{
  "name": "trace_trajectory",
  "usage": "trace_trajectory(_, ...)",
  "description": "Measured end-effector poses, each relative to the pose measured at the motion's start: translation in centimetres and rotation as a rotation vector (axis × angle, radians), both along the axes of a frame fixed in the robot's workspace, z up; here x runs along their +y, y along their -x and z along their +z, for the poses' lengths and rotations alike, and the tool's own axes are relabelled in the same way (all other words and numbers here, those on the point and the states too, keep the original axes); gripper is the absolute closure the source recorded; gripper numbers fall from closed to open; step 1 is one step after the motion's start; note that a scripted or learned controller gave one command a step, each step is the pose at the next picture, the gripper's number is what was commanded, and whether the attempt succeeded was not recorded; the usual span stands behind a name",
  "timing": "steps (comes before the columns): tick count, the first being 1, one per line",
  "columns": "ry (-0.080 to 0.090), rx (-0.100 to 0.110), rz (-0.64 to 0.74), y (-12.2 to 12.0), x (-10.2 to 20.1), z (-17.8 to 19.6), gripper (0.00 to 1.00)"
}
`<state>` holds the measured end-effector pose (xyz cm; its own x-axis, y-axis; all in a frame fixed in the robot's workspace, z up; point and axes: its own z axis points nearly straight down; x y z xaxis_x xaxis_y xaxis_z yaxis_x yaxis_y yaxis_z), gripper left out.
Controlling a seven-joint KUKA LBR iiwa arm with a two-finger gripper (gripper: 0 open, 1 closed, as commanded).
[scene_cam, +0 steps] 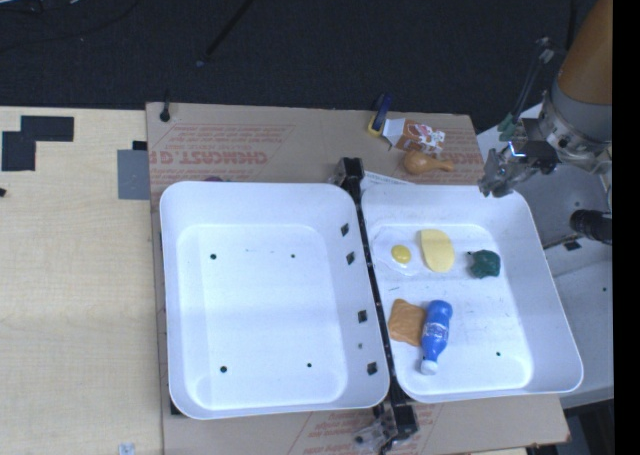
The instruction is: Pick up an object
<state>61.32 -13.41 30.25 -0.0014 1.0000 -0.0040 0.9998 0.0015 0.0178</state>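
The right white bin (545,343) holds a small yellow round piece (401,255), a pale yellow oval (436,250), a dark green lump (485,263), a blue bottle (434,335) with a white cap lying on its side, and a flat orange-brown piece (405,323) touching the bottle's left. My gripper (496,181) hangs over the far right corner of that bin, up and right of the green lump, clear of all the objects. Nothing shows in its grasp.
The left white bin (180,293) lies beside the right one, with a black divider (362,273) between them. Behind the bins, on the cardboard, lie an orange-brown toy (427,163), a red-and-white packet (420,133) and a blue-yellow item (380,115).
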Motion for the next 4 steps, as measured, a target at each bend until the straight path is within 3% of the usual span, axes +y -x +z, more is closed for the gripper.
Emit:
trace_trajectory(1,-0.004,0.017,0.001,-2.7,0.1,1.8,1.00)
trace_trajectory(2,-0.006,0.028,-0.003,1.5,-1.1,-7.8,1.00)
trace_trajectory(3,-0.006,0.023,-0.005,3.3,0.0,-11.1,1.00)
trace_trajectory(4,-0.005,0.024,-0.002,4.9,-2.1,-20.2,1.00)
